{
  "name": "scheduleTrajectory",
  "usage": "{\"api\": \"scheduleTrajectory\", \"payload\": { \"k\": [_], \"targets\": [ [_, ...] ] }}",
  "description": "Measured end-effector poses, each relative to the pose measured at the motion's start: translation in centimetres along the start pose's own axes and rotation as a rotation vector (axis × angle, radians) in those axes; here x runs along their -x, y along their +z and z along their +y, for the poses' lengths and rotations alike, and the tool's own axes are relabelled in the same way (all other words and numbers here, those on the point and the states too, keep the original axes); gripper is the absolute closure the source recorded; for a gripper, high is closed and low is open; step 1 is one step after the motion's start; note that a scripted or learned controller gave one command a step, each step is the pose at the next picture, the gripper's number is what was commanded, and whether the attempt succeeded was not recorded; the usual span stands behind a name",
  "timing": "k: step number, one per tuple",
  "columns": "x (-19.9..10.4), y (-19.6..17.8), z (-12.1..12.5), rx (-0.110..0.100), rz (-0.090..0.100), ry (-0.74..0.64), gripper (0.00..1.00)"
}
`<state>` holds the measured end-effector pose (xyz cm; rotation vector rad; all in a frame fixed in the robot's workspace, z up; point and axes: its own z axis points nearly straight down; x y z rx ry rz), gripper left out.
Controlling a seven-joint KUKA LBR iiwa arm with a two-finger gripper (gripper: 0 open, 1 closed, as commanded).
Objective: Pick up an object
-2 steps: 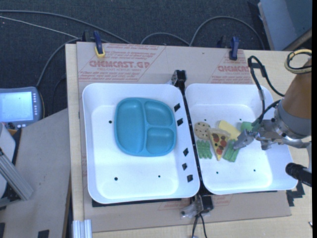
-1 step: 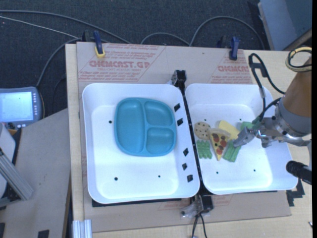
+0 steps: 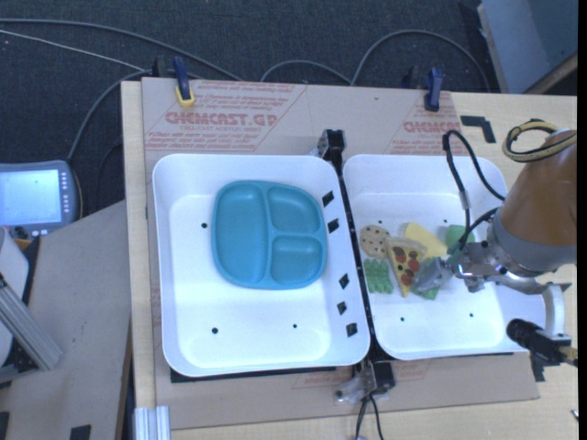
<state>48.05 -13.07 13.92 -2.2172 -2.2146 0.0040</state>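
Note:
Several small toy foods lie in the left part of the right bin (image 3: 477, 333): a round tan cracker (image 3: 373, 239), a green piece (image 3: 379, 276), a pizza slice (image 3: 404, 259), a yellow wedge (image 3: 422, 238) and a green piece (image 3: 456, 236). My gripper (image 3: 438, 275) is low in this bin, right at the edge of the pile, next to the pizza slice and a grey-green piece (image 3: 426, 285). The arm's orange band (image 3: 541, 200) rises behind it at the right.
The left bin (image 3: 183, 319) holds a blue divided plate (image 3: 269, 235). A black divider (image 3: 341, 236) runs between the bins. Cables loop over the right bin's far edge (image 3: 459, 168). Blue clamps (image 3: 183, 85) grip the board's back edge.

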Motion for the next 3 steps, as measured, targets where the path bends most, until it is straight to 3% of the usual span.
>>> {"api": "scheduleTrajectory", "payload": {
  "k": [1,2,3],
  "targets": [
    [0.0,5.3,0.0,0.000,0.000,-0.001,0.00],
    [0.0,4.0,0.1,0.005,-0.001,0.000,1.00],
    [-0.8,-0.6,0.0,0.011,-0.004,-0.003,1.00]
  ]
}}
